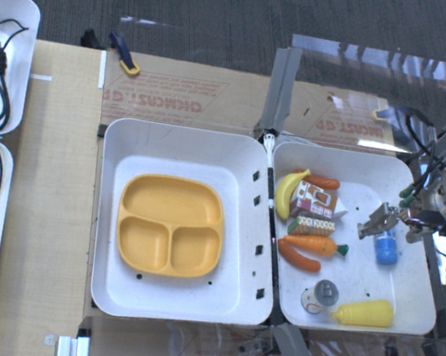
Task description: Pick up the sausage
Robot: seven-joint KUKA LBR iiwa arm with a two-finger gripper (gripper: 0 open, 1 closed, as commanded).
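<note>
Sausage [298,259] lies in the right bin [409,318], touching the carrot [311,245] just above it. My gripper [377,222] hangs open and empty near the blue bottle [387,248], apart from the sausage. Closing there, I judge, could catch the carrot instead.

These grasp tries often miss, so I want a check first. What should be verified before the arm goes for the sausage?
1. Sausage in view, in the right bin: ok.
2. Gripper over the sausage: not ok, it sits to the right, beside the blue bottle.
3. Nothing between the fingers: cannot tell.
4. Room around the sausage: not ok, the carrot lies right against it.
5. Top of the sausage uncovered: ok.
</note>
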